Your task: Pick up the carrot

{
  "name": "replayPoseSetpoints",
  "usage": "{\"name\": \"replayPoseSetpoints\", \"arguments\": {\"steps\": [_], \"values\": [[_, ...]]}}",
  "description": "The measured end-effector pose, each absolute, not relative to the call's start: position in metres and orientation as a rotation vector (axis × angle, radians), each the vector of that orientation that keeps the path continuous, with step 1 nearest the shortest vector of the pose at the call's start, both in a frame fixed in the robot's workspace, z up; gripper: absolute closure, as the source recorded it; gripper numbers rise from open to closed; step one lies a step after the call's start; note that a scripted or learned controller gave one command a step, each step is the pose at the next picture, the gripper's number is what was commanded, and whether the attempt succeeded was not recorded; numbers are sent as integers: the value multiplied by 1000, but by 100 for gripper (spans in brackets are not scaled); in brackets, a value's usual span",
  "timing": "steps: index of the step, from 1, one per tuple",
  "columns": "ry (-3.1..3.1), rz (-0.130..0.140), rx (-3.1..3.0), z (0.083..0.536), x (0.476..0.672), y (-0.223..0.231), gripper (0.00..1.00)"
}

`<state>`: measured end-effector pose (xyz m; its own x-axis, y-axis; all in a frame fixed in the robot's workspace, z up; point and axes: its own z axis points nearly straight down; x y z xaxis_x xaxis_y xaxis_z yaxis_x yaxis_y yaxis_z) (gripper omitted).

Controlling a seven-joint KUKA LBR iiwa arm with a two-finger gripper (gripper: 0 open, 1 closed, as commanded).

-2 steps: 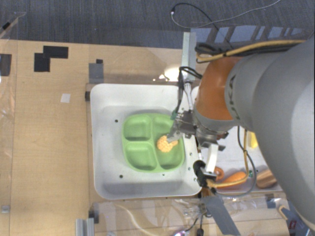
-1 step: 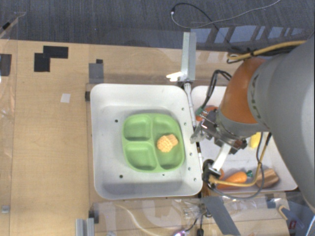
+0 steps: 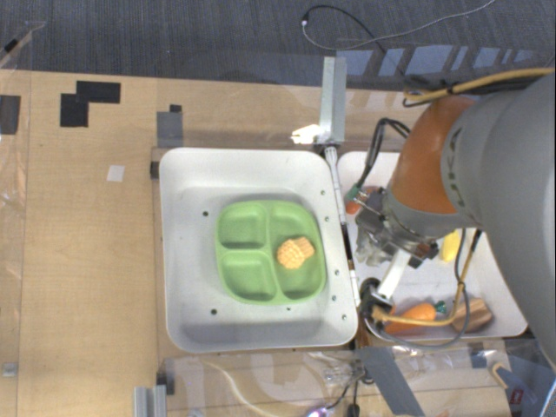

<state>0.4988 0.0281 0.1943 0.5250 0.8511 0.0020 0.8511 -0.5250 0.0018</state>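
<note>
Carrot (image 3: pixel 418 313) lies just right of the tool (image 3: pixel 379 295) — untouched — finger spread impossible to tell.

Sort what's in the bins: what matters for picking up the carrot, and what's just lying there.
For the job:
carrot
end effector

Lying about:
green divided plate
yellow waffle-like toy on the plate
yellow item behind the arm
brown item beside the carrot

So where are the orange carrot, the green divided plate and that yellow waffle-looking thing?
Orange carrot (image 3: pixel 419 314): camera view, middle of its body.
Green divided plastic plate (image 3: pixel 243 226): camera view, bare upper-left compartment.
Yellow waffle-textured piece (image 3: pixel 294 252): camera view, its centre.
</note>
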Motion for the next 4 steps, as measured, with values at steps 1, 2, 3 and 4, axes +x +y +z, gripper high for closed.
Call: {"name": "replayPoseSetpoints", "arguments": {"steps": [1, 2, 3, 4], "values": [[992, 3, 2981, 288, 552, 51, 100], [939, 0, 2999, 237, 548, 10, 100], [604, 0, 3083, 184, 595, 34, 100], [385, 1, 3120, 184, 487, 76, 100]]}}
